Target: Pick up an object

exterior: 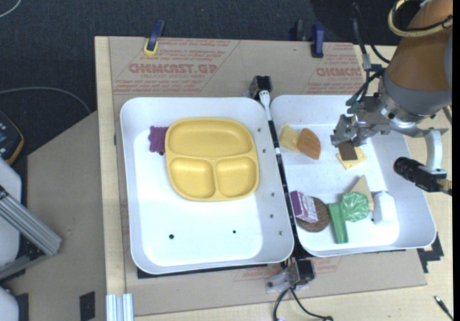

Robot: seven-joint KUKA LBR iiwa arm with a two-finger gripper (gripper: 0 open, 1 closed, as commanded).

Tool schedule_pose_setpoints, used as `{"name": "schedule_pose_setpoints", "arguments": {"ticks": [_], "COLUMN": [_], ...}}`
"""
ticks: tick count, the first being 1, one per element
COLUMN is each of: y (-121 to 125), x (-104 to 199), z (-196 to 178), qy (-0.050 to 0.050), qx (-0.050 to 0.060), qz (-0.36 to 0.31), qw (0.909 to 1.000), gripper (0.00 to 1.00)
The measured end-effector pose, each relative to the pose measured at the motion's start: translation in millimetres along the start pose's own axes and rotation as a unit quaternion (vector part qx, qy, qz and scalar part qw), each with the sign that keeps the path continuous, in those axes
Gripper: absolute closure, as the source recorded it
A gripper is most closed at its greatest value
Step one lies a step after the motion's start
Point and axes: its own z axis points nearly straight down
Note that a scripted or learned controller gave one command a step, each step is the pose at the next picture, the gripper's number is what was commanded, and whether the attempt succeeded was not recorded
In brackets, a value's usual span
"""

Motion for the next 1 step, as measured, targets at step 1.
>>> {"name": "schedule_pose_setpoints", "arguments": {"ticks": [1], "y": [-2.7], "x": [52.2], "z": [-12.4], "qy": [0.0], "qx": [-0.001], "qz": [0.0], "qw": [1.0], "gripper": [1.0]}}
